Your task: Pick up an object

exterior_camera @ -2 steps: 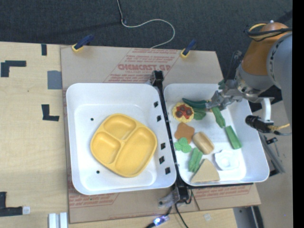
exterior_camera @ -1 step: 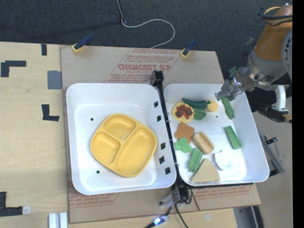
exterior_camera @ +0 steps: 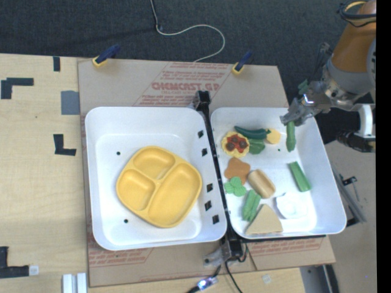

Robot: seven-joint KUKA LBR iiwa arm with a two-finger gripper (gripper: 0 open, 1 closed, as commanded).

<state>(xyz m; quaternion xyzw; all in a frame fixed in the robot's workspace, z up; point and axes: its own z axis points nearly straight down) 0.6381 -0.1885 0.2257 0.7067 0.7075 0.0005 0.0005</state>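
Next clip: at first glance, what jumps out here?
The yellow divided plate lies alone in the left bin. The right bin holds a crowd of toy food: a hot dog bun, a small pizza and green vegetables. At its far right edge the gripper appears to hold a green stick hanging below it.

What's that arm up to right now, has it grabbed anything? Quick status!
Tool above right white bin's far edge. Slim green stick-shaped toy hangs from it, apparently gripped. Other toy foods lie below, untouched. Nothing in the way.
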